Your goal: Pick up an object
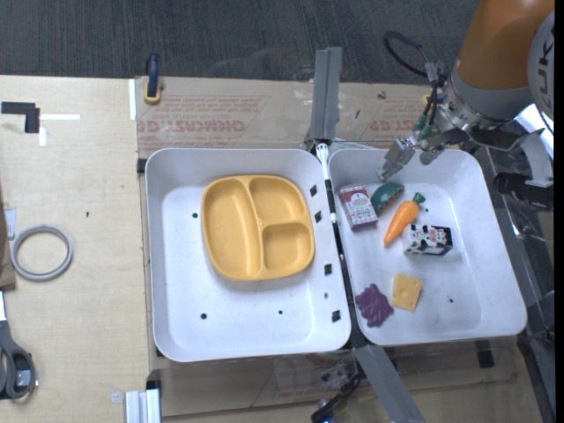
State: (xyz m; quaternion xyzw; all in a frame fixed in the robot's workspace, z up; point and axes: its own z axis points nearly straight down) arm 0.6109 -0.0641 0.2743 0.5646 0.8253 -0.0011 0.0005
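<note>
Gripper [407, 154], fingers spread and holding nothing, hangs over the right bin's [467, 320] far edge. Below it lie a green toy [386, 194], carrot [402, 220] and small carton [357, 206].

The arm [511, 42] is cut off by the top and right edges at the upper right of the frame; its gripper [407, 152] is too small and blurred to read how the fingers stand. The scissors [13, 370] at the lower left are cropped by the left edge; the print on the small red carton [358, 207] is illegible.
</note>
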